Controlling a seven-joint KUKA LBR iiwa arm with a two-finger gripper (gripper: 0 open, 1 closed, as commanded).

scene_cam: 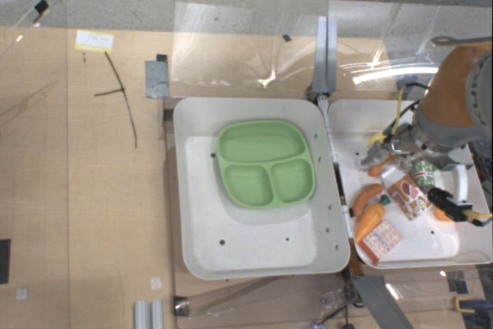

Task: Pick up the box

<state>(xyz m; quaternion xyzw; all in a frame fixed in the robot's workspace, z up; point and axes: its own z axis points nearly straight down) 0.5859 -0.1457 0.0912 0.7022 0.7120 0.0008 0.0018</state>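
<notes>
The box lies in your right bin, just below the claw; you cannot tell the claw's state. Carrots sit beside it; a green tray occupies the left bin.

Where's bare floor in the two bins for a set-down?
Left bin: a wide bare strip between the green divided plate and the near rim, plus a narrower strip along its left wall. Right bin: crowded, with a carrot, boxes and the arm over its middle; bare floor only at the far-left corner.
</notes>
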